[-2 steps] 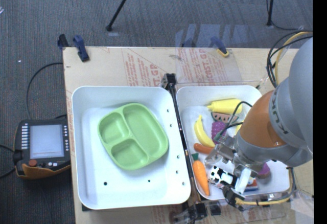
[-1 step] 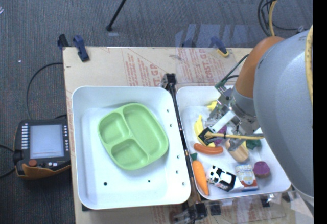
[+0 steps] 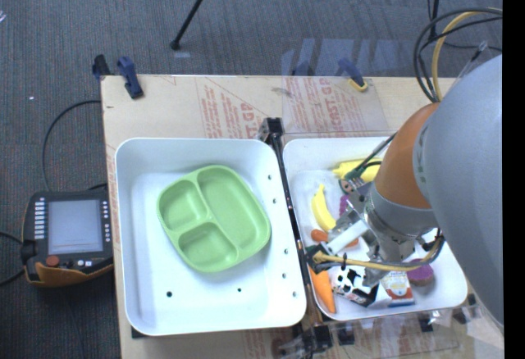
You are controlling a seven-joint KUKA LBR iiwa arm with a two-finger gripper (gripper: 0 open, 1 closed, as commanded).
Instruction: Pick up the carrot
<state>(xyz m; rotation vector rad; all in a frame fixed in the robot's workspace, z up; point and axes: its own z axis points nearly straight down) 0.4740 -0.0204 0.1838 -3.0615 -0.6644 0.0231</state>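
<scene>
We see the arm [image 3: 459,161] first, grey with its orange band, reaching in from the right and covering much of the right bin [image 3: 308,154]. It hangs low over that bin's clutter, and the gripper [image 3: 358,255] sits somewhere beneath the wrist, wrapped in yellow and black cables. We cannot tell how its tips stand, since the wrist and cables hide them, and we see nothing clearly held.

Next in size comes the bench [image 3: 205,107], a pale board with red printing, bearing the two white bins side by side. The left bin [image 3: 139,267] holds a light green divided plate [image 3: 214,217], lying flat near its middle, turned at a slight angle.

In the right bin, smaller things crowd together. A yellow banana [image 3: 321,206] lies near the bin's left wall, above the gripper. A black-and-white patterned item [image 3: 354,283] and a small red-and-white carton [image 3: 397,290] rest near the front edge, with a purple object [image 3: 422,274] just beside them.

The carrot [image 3: 325,290] lies at the right bin's front left corner, orange, slanted, close to the left wall, just beside the patterned item and below-left of the gripper.

On the floor to the left sits a control pendant [image 3: 70,234].
</scene>
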